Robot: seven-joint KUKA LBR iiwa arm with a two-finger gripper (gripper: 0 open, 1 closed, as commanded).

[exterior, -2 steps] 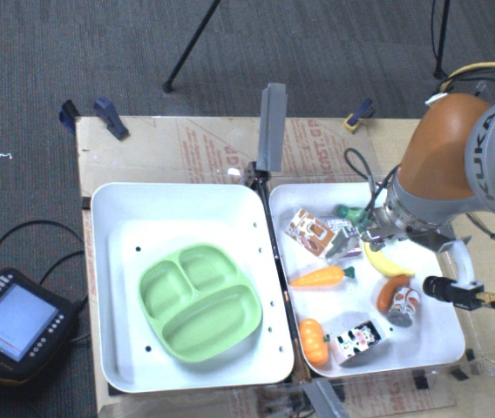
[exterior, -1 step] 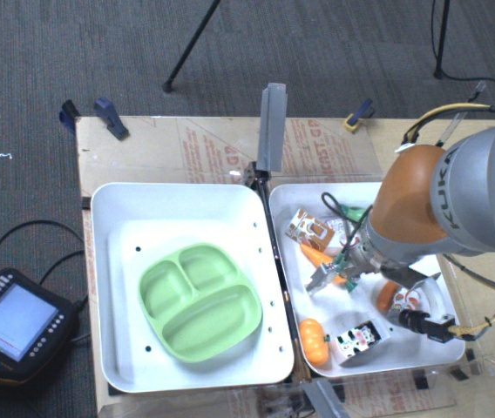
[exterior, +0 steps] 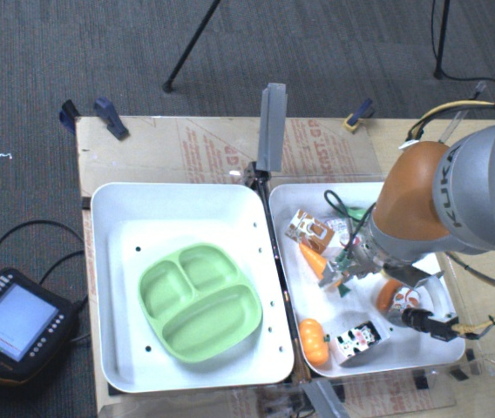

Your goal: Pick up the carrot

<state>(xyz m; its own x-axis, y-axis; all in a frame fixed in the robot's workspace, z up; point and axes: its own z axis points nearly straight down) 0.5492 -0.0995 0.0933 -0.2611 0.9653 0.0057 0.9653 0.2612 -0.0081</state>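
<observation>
The carrot (exterior: 312, 258) is a short orange piece lying slantwise in the left half of the right bin (exterior: 293, 200), just below a brown and white snack packet (exterior: 308, 228). My gripper (exterior: 338, 279) hangs low over the bin, right beside the carrot's lower right end and touching or nearly touching it. The grey and orange wrist above hides part of the bin's middle. The carrot rests on the bin floor.
A round orange fruit (exterior: 315, 340) and a black-and-white patterned carton (exterior: 358, 340) lie at the right bin's front. An orange can (exterior: 392, 295) sits under the arm. A green sectioned plate (exterior: 200, 300) fills the left bin (exterior: 112, 233). A grey post (exterior: 273, 138) stands between the bins.
</observation>
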